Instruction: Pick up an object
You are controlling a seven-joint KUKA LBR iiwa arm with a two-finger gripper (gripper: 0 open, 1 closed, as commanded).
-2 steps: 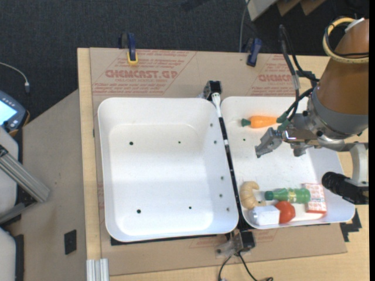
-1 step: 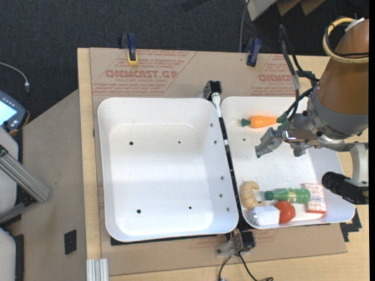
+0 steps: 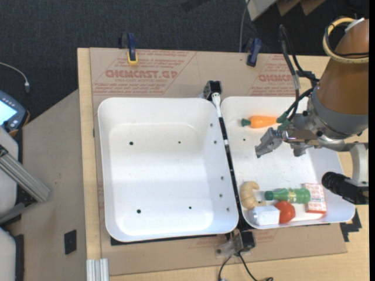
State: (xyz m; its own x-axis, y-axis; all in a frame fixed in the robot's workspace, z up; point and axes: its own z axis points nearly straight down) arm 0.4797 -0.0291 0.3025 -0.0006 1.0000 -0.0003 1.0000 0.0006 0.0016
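My gripper (image 3: 282,147) hangs over the middle of the right bin (image 3: 246,163), open, with nothing between its fingers. An orange carrot with a green tip (image 3: 261,121) lies just behind it, near the bin's far wall. Along the near wall lie a tan potato-like piece (image 3: 249,193), a green bottle (image 3: 288,195), a red tomato-like ball (image 3: 286,211), a white block (image 3: 266,216) and a red-and-white box (image 3: 315,198). The arm's orange band (image 3: 350,51) stands above the right side of the bin.
The left bin (image 3: 105,157) sits beside the right one, with a black divider strip (image 3: 225,151) between them. Both rest on a cardboard sheet (image 3: 146,69) held by clamps (image 3: 132,48) at the back edge. A black fixture (image 3: 343,186) overlaps the right bin's right rim.
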